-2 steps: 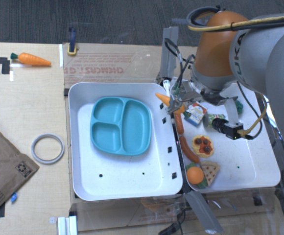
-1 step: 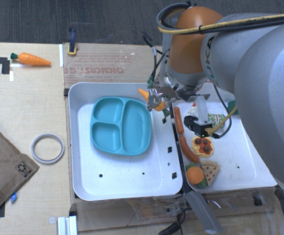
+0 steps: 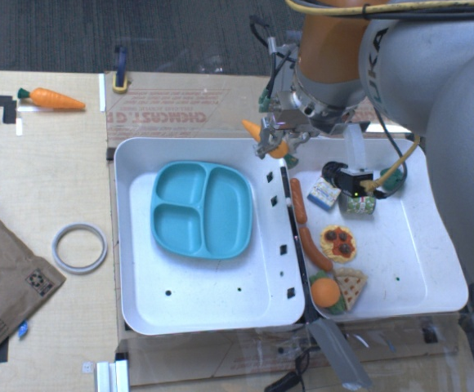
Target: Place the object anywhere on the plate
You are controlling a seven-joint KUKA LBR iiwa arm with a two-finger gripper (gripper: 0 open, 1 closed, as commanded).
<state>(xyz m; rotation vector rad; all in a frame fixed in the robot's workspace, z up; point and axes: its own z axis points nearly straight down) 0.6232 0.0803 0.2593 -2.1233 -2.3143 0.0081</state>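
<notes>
A glossy turquoise plastic plate (image 3: 203, 211) with three smooth rounded compartments lies in the left white bin (image 3: 139, 300). The end effector (image 3: 275, 141) pinches a small tapered orange toy carrot (image 3: 263, 135) above the bins' shared back rim, well apart from the plate.

Arm (image 3: 433, 47) cut off top and right; cardboard box (image 3: 4, 280) cropped left
</notes>
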